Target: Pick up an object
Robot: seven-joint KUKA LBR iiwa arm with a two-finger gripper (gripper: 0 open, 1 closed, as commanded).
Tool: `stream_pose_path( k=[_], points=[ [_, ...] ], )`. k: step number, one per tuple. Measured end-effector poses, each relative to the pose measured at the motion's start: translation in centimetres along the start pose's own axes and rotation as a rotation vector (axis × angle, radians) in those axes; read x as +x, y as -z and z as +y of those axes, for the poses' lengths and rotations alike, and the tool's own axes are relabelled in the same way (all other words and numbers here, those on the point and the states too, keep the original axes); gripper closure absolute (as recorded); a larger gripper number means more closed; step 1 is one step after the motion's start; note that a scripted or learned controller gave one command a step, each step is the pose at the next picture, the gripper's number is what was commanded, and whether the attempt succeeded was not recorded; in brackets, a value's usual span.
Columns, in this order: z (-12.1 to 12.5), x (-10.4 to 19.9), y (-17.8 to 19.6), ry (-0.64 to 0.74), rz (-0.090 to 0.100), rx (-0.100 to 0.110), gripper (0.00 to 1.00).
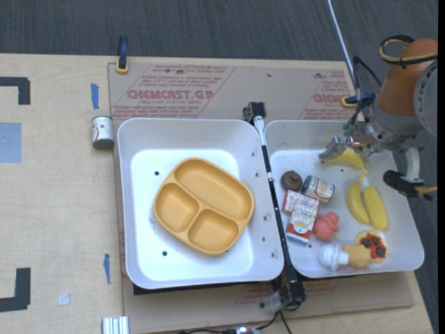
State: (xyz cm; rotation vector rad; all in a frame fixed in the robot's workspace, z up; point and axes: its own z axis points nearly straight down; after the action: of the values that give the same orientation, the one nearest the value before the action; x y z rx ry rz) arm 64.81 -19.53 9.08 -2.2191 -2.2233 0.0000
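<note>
My gripper (336, 149) hangs over the back of the right bin (416, 256), with the arm reaching in from the right. A small yellow wedge-shaped piece (352, 161) lies right against the gripper's tip; I cannot tell whether it is gripped or just beneath. Further toward the front lie a banana (357, 202) and a corn cob (376, 208) side by side. To the left are a brown doughnut (291, 180), a small tin (319, 188), a red and white carton (302, 215) and a pink toy (326, 225).
The left bin (132, 207) holds a yellow divided plate (203, 206). At the right bin's front lie a white and yellow toy (339, 257) and an orange piece with dark spots (373, 245). A small can (102, 131) stands on the bench left of the bins.
</note>
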Motion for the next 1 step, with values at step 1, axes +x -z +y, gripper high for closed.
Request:
stream_pose_path(
  k=[1],
  points=[
    [-2.29,7.94,-0.46,0.0,0.001,-0.002,0.0]
  ],
)
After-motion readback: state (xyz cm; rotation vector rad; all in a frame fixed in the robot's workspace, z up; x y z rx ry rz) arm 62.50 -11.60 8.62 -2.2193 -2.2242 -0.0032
